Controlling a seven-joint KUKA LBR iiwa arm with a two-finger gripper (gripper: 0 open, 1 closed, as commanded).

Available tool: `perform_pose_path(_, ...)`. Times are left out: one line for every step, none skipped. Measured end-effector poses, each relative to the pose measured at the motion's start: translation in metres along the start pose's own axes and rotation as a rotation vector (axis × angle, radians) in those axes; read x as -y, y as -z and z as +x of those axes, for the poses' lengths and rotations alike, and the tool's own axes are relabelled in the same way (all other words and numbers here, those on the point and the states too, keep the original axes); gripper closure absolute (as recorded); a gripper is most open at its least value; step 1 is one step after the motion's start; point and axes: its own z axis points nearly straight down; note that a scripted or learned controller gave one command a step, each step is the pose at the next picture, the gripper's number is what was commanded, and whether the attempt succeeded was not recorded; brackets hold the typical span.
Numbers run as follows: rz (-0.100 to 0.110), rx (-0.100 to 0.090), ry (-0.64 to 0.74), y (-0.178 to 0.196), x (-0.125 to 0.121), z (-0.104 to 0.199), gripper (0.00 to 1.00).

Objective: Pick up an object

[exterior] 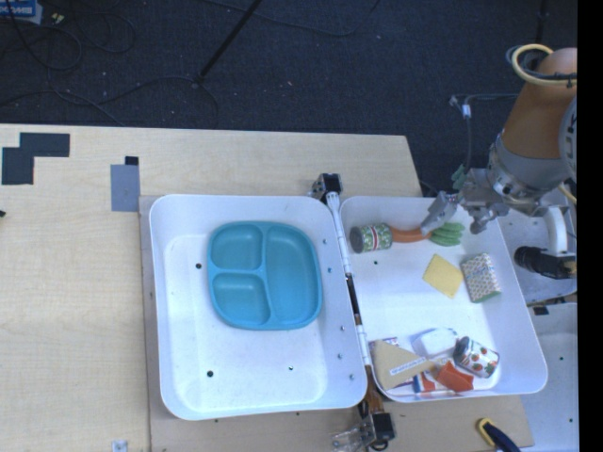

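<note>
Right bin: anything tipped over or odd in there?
Yes. The small can lies on its side at the right bin's far left, beside a toy carrot. Several items are heaped together in the near corner.

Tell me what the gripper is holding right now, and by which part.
Nothing visibly: the gripper hovers just above the toy carrot, with no object between its fingers.

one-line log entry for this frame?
end effector above carrot, right bin far edge | nothing seen held | blue tray in left bin
</note>
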Motion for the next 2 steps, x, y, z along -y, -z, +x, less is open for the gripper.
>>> perform_pose_path(-0.003,-0.001,0.002,-0.102,0.007,-0.035,0.0)
perform_pose_path(-0.007,-0.008,0.006,-0.111,0.041,-0.037,0.0)
